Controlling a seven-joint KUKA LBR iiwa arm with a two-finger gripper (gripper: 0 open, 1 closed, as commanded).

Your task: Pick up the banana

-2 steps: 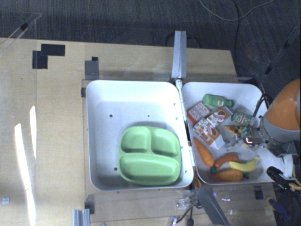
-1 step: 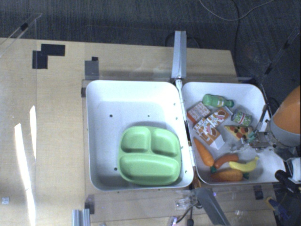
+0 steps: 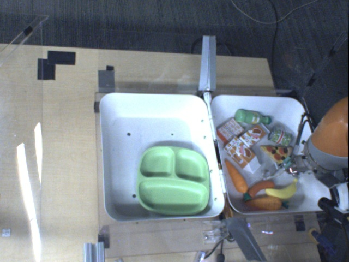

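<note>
The bench (image 3: 65, 162) is pale wood and carries two shallow white bins side by side, with a wide bare stretch of wood on the left. The left bin (image 3: 125, 119) has open white floor along its far and left sides; a green divided tray (image 3: 174, 180) sits toward its near right corner, close to the near rim and to the wall shared with the other bin. The right bin (image 3: 283, 105) is crowded, with free floor only at its far right corner and along its near right edge.

The arm (image 3: 330, 138), grey with an orange band, comes in over the right rim of that bin. Its gripper (image 3: 288, 168) hangs low just above the clutter near the middle right; whether it is released or clenched cannot be told here, and nothing shows between its fingers.

The banana (image 3: 283, 191) lies flat near the near rim of the right bin, just nearer than the gripper, touching a red-orange piece (image 3: 260, 187) on its left and a second orange piece (image 3: 265, 203) below it. A carrot (image 3: 235, 177) lies slantwise beside the dividing wall. Small printed boxes (image 3: 242, 146) fill the middle, a green bottle (image 3: 252, 117) lies near the far wall, and a small can (image 3: 280, 136) sits right of the boxes.
</note>
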